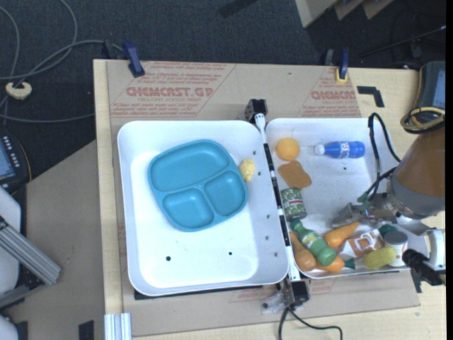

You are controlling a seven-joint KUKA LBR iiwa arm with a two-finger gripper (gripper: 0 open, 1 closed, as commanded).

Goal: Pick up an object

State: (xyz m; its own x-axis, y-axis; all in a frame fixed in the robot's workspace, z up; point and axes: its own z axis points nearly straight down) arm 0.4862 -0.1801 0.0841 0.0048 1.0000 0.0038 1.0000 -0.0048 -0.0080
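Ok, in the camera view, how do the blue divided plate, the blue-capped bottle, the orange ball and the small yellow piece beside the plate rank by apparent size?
Largest to smallest as they look:
1. Blue plastic divided plate, by far.
2. Small clear bottle with blue cap and label.
3. Round orange ball.
4. Small pale yellow piece at the plate's right edge.
The ball and the yellow piece look close, so that order is unsure.

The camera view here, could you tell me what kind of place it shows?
Most likely a robotics lab test bench. Two white bins sit side by side on a board clamped with blue clamps, toy food such as a carrot fills the right bin, and cables trail over dark carpet.
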